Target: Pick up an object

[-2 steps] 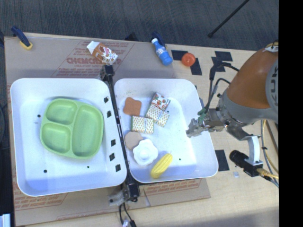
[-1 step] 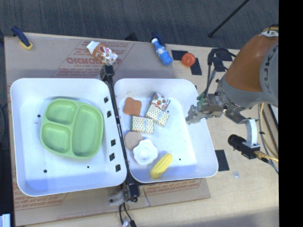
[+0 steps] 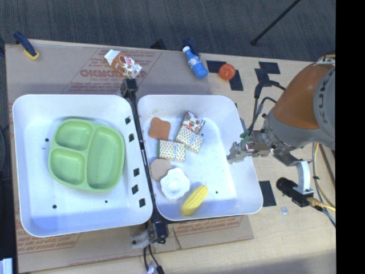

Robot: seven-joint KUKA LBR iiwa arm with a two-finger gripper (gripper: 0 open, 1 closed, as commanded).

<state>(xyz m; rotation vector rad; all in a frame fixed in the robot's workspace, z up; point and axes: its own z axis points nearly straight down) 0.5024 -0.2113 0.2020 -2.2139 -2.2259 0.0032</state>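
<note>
Corn [image 3: 194, 200] lies at the right bin's [image 3: 225, 107] near rim: light, stiff, slick, we judge; we'd pinch across its middle. The gripper [image 3: 236, 153] hovers over that bin's right wall; its grip state we cannot tell.

The bench [image 3: 68, 76] was covered in brown cardboard with red print. Two white bins sat on it side by side, the left bin [image 3: 28, 210] and the right bin [image 3: 228, 110], their inner edges touching. Behind the bins lay a small carton [image 3: 123, 63], a blue bottle [image 3: 195, 63] (tipped on its side) and an orange ball [image 3: 227, 71]. A blue-and-yellow clamp [image 3: 26, 45] sat at the far left corner. Black patches [image 3: 266, 69] marked the right side.
</note>
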